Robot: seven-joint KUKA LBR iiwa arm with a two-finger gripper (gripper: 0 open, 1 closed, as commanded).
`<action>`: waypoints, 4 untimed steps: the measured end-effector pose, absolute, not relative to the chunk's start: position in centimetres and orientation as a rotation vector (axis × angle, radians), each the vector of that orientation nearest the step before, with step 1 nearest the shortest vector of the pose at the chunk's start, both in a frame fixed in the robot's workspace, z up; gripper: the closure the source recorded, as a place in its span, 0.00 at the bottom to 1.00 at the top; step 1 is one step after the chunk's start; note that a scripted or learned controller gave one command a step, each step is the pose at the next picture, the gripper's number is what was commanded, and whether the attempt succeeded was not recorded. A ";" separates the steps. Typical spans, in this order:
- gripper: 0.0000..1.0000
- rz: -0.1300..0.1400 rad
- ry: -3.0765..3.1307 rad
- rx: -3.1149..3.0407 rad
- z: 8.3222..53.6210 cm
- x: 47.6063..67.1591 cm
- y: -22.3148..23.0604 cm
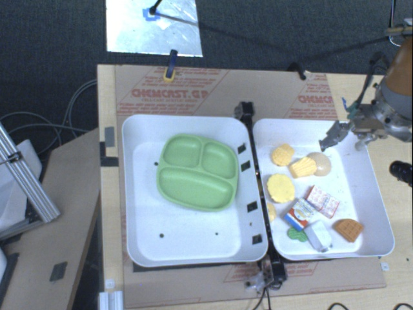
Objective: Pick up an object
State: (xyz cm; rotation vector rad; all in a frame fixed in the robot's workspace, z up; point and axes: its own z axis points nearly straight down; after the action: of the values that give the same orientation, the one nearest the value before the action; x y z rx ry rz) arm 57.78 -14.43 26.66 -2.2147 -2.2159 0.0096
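Gripper (344,134): two grey fingers, one toward the left at the bin's far edge, one toward the right, standing apart with nothing between them; poised over the far right corner of the right white bin (377,192).

Nearest item: pale beige round piece (320,163), just left and near of the gripper, touching a yellow ridged wedge (302,168). The wedge's long axis runs roughly left to right, tilted slightly; its narrow end points left.

Further items, right bin: yellow lumpy round piece (282,154); yellow flat disc (281,187); red-and-white printed packet (321,201); blue-and-white small carton (297,217); grey block (319,236); small green piece (296,234); orange-brown waffle-patterned wedge (348,229).

Left white bin (139,237): green three-compartment plastic tray (197,172).

Handling note: likely best to descend on the beige piece or the wedge, fingers straddling the wedge's short width, clear of the bin wall.
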 end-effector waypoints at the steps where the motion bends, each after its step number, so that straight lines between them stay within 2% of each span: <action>1: 0.00 -0.001 -2.226 -2.218 27.3 58.0 -14.4; 3: 0.00 0.002 -2.220 -2.218 16.4 57.3 -13.5; 4: 0.00 0.001 -2.221 -2.219 11.0 56.4 -13.2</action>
State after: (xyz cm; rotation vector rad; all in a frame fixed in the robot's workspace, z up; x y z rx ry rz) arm 56.36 -13.18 10.97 -2.2188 -2.2209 0.0007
